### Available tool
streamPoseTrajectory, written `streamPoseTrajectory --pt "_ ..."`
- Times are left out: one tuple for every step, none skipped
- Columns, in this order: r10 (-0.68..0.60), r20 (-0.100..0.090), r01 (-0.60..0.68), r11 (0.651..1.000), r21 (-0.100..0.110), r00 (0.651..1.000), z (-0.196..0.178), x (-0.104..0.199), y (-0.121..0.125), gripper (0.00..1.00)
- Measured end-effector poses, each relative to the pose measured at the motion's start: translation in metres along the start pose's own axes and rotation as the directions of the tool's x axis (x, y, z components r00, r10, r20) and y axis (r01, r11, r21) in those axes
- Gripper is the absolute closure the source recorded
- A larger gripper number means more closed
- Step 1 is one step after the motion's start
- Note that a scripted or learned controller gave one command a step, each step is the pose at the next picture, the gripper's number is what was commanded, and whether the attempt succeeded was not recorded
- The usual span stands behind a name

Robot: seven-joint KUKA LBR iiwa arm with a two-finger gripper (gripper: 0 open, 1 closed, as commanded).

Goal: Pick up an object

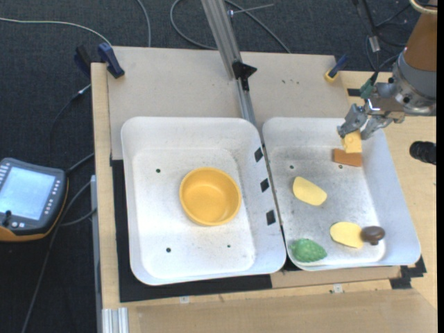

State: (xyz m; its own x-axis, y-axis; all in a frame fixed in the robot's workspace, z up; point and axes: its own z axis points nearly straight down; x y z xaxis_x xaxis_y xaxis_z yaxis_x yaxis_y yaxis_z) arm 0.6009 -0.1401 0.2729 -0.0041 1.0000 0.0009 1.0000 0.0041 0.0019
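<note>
My gripper [356, 129] hangs over the far right part of the right bin [395, 186]. Directly under it lies a small yellow piece [353, 143] that rests against an orange-brown block [347, 159]. From this angle I cannot say whether the gripper touches the yellow piece. Lower in the same bin lie a yellow oval object [309, 191], a second yellow lump [345, 234] with a small brown object [373, 234] beside it, and a green lump [307, 250] in the near left corner. A yellow bowl [209, 196] stands upright in the middle of the left bin [139, 186].
A slanted metal pole [225, 30] runs from the top of the view down to the gap between the bins. Clamps sit at the board's far corners, blue [109, 57] and yellow [337, 66]. A handheld pendant [28, 196] lies on the floor at the left.
</note>
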Motion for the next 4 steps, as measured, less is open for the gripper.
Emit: streamPoseTrajectory --pt "0.001 0.000 -0.001 1.000 0.002 1.000 0.008 0.041 -0.009 1.00" --pt "0.000 0.000 0.000 1.000 0.003 1.000 0.023 0.092 -0.019 1.00" --pt "0.000 0.000 0.000 1.000 0.001 1.000 0.028 0.134 -0.025 1.00" --pt "0.000 -0.001 0.000 1.000 0.002 1.000 0.028 0.178 -0.041 1.00"
